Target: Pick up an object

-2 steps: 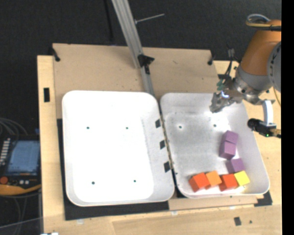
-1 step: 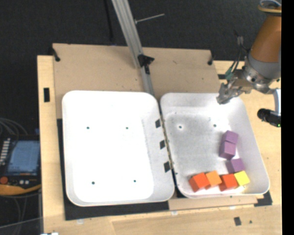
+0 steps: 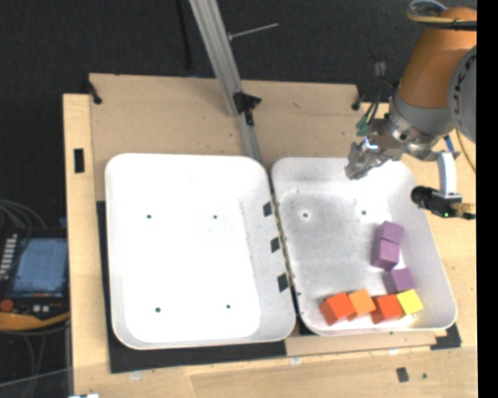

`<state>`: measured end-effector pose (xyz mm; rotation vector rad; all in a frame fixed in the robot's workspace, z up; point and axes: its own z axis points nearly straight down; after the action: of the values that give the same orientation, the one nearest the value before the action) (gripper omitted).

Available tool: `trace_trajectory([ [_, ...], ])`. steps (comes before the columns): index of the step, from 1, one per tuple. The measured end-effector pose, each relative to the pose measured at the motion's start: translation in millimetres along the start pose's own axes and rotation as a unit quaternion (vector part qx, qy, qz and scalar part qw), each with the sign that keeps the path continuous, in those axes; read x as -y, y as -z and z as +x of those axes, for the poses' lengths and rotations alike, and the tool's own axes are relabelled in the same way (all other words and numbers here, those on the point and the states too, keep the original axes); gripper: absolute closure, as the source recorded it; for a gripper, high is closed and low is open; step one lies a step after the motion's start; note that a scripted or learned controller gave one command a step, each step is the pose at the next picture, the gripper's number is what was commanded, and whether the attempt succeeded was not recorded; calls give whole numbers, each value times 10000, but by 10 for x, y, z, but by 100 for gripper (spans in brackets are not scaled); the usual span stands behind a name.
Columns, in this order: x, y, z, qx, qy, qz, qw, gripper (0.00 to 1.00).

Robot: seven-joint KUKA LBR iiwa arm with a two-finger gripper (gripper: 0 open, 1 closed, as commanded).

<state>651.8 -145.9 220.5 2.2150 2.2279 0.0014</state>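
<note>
gripper (image 3: 358,166): over the far edge of the right bin (image 3: 332,222), nothing between the fingers; can't tell if spread or closed
purple blocks (image 3: 388,245): two, by the right bin's right wall, well apart from the gripper
orange/red/yellow blocks (image 3: 370,305): row along the right bin's near wall
left bin (image 3: 183,247): touching the right bin's left side

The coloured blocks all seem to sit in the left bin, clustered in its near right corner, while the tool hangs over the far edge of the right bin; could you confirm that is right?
Not quite: the camera view shows the coloured blocks in the right bin, clustered in its near right corner. The tool does hang over that bin's far edge.
</note>
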Motion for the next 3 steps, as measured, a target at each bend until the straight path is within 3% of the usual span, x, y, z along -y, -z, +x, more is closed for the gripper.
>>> trace_trajectory([
  [3, -170, 50, 1409, -2, 5, -9, 10000, 100],
])
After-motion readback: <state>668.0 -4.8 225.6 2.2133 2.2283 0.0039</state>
